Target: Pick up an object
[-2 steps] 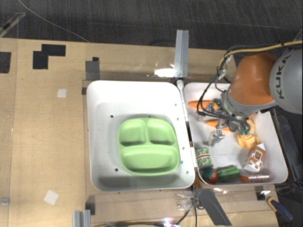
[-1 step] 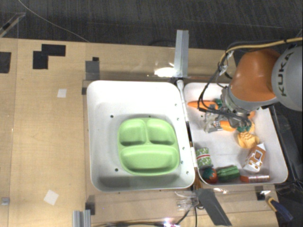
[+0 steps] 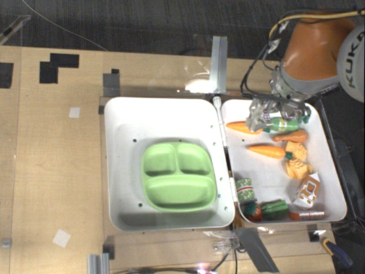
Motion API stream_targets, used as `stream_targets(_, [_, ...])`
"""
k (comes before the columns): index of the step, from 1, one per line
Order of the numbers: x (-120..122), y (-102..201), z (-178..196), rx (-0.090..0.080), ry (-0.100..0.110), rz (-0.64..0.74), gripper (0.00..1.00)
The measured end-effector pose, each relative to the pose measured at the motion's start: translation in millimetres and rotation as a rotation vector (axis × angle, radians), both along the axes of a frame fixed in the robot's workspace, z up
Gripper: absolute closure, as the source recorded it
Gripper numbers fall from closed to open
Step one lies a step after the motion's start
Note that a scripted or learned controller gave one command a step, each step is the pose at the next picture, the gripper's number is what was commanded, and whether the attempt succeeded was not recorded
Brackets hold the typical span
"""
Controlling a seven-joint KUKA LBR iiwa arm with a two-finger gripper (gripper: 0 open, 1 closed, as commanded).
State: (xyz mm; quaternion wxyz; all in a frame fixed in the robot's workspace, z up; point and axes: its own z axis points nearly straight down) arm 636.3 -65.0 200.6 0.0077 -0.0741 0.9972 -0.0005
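- Gripper down in the upper part of the right bin, among crowded toys; whether apart or together cannot be told from this slanted view.
- Nothing seen between its metal parts, so no claim of a hold.
- Likely target: a green bottle-like item lying just under the gripper, touching or nearly touching the carrot below it.
- Risk — a close neighbour caught along with the target, because bottle and carrots lie packed together near the top wall.
- Risk — a glancing close on a rounded, lying shape, with the item squirting sideways instead of lifting.
- Risk — a bump against the divider or back wall of the bin, given how near the rim the gripper sits.
- Count, right bin: three carrots — one at the upper left, one in the middle, one beside the bottle.
- Two yellowish lumpy pieces, one above the other, kind unclear.
- One small carton, white with orange-brown print, tilted near the lower right.
- One green-patterned can by the divider.
- One dark green vegetable and one red piece along the bottom edge; a thin reddish stick beside them.
- Count, left bin: one green divided plate, three compartments.
- Two bins in all on the worktop.
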Motion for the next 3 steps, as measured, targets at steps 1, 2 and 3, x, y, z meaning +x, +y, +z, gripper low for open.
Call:
stream_targets(1, [35.3,-10.4,26.8,-0.001,0.003,0.025,1.0])
stream_targets(2, [37.7,-8.6,38.0,0.0,-0.005,0.026,1.0])
stream_targets(3, [40.1,-7.5,49.4,0.001,-0.013,0.028,1.0])
